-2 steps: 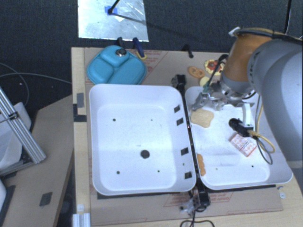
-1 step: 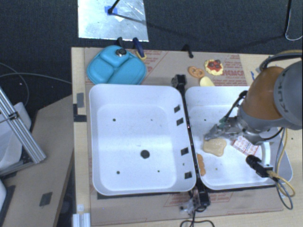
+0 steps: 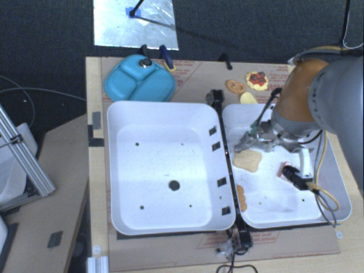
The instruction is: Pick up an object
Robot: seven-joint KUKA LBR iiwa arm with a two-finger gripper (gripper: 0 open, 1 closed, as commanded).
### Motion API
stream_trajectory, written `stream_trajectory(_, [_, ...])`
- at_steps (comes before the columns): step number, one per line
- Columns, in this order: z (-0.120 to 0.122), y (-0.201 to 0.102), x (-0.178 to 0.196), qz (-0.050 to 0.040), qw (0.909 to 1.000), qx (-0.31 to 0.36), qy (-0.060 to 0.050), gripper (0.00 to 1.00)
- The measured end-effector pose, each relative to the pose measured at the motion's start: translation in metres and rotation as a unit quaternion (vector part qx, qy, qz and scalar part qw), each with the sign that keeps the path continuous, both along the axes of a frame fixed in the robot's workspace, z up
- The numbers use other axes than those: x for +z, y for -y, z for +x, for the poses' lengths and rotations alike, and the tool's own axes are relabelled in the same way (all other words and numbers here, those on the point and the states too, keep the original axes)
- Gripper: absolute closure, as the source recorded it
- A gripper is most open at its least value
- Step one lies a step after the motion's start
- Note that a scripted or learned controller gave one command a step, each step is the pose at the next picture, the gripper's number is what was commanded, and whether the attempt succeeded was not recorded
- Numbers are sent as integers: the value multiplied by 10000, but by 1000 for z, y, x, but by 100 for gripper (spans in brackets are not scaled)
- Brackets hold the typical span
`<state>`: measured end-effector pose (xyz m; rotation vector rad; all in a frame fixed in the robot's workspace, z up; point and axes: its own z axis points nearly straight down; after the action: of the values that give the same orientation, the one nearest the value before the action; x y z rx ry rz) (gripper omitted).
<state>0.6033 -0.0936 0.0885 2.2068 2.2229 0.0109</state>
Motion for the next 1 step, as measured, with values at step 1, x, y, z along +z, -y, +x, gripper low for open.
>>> stream_trajectory(1, [5,89,2,4,10000,-50,20,0])
